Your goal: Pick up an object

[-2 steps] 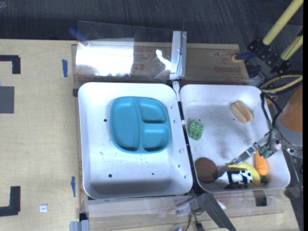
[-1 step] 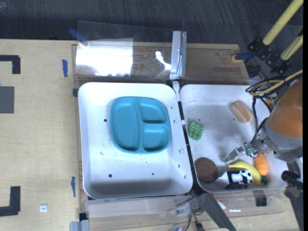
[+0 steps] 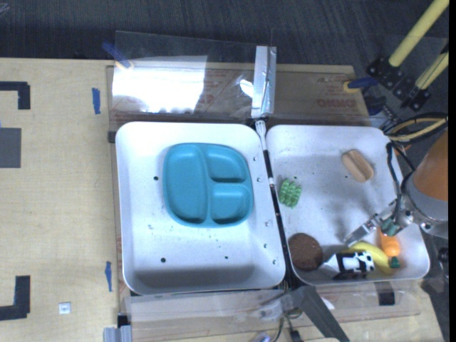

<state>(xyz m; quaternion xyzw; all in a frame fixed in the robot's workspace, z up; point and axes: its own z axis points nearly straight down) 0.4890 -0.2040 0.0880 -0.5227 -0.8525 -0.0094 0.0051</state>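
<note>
**Low over the right bin's near corner, nothing held**

Toys cluster at the near wall: brown ball (image 3: 306, 251), black-white toy (image 3: 354, 261), banana (image 3: 375, 255), carrot (image 3: 390, 246). My gripper (image 3: 373, 224) hangs just above them, fingers slightly apart, clamped on nothing. Wrist cut off at frame edge. Farther: green piece (image 3: 289, 192), bread roll (image 3: 357, 165).

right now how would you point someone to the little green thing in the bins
Start at the right-hand white bin, the one without the blue divided plate. Follow its left wall about halfway down to the small green object. It is the bin's one green item, apart from the tan piece and the brown ball.
</note>
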